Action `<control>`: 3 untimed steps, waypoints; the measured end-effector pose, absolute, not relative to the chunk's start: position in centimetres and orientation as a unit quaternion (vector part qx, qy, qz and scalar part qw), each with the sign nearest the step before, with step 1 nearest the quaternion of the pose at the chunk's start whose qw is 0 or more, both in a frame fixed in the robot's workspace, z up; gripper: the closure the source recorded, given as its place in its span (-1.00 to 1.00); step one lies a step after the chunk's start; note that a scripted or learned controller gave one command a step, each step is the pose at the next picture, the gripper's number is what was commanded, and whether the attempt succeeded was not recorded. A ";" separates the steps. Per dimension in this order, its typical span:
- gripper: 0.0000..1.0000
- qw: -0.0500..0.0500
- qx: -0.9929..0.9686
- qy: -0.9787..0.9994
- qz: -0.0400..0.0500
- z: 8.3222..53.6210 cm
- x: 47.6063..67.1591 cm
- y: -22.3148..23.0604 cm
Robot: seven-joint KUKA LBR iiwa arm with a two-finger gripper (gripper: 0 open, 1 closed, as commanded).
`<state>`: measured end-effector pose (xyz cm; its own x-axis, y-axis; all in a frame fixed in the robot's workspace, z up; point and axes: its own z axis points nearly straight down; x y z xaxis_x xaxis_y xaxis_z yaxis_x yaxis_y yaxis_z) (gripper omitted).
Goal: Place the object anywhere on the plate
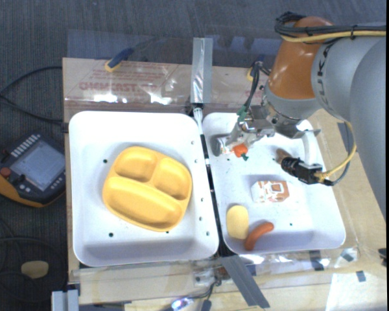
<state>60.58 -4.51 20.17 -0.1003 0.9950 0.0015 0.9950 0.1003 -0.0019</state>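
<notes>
Two white bins side by side on the desk (78, 70). In the left bin (84, 193), a yellow divided plate (148, 188), upside unclear but compartments facing up. In the right bin (324, 225), jaws (236, 144) low at the far left corner, just over a small orange-and-green object (240, 150); possibly touching it, though too blurred to tell, and whether apart or together cannot be told either. Nearer, a small printed packet (271, 190) mid-bin; a pale yellow lemon-like piece (237, 219) and a reddish sausage (259, 234) side by side at the near edge. Left of the bins, a pendant controller (26, 170) on the floor.
</notes>
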 end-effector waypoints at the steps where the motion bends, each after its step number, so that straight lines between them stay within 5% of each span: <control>1: 1.00 0.001 -0.629 -0.777 0.001 18.3 62.0 3.1; 2: 1.00 0.001 -0.607 -0.795 0.001 18.3 59.9 8.0; 3: 1.00 0.002 -0.578 -0.816 0.001 17.4 52.4 13.4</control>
<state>52.36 13.43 17.35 -0.3327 0.9430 0.0010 0.9430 0.3327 -0.0039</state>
